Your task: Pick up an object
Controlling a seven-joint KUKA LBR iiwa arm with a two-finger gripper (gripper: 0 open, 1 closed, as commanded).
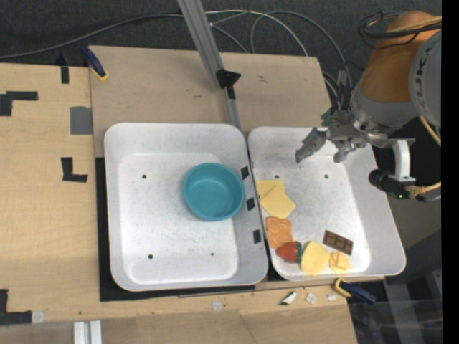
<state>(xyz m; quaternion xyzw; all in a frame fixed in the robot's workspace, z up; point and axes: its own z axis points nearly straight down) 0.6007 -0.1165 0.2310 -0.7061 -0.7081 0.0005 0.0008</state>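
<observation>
Pickable items sat in the right bin (373,213), bunched along its left wall and near corner: yellow slices (276,198) up against the divider, an orange piece (279,229) just below them, a red piece (289,251) touching a yellow lump (314,258), a brown bar (338,242) and a small yellow bit (339,262) beside that. Clustering likely came from things sliding toward the low side, so most pieces touched a neighbour or a wall. The gripper (324,149) hung over the far part of the right bin, fingers spread apart, nothing between them, well apart from every item. The bin floor under it was bare, so there was free room to descend there but nothing to grab. The brown bar looked the most isolated target; the slices hugged the wall, leaving little finger clearance on that side. The left bin (136,213) held a teal bowl (213,191) near its right side, with open floor around it.
</observation>
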